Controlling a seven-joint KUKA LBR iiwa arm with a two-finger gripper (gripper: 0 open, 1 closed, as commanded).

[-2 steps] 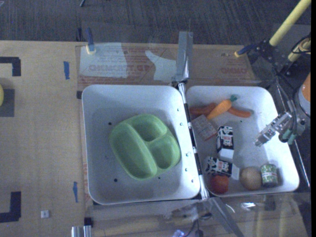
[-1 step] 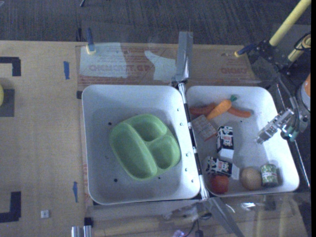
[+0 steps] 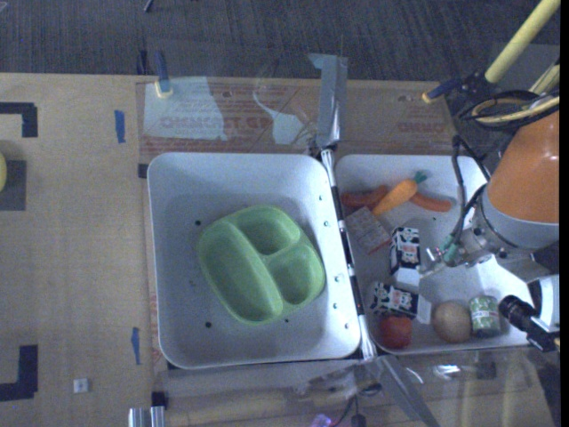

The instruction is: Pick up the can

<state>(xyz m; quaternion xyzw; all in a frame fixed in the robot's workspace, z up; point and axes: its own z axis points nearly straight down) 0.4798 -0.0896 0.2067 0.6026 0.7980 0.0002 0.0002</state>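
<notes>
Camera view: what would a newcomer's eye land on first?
Probably the green divided plate lying alone in the left bin. Next, the arm's orange band looming over the right bin, where small items crowd: carrots at the far end, the green can beside a potato at the near edge.

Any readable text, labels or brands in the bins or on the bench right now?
None can be read.
Printed sheet behind the bins: red lettering, too blurred.
Two black-and-white cartons: print too small.
Green can: label unreadable.
</notes>
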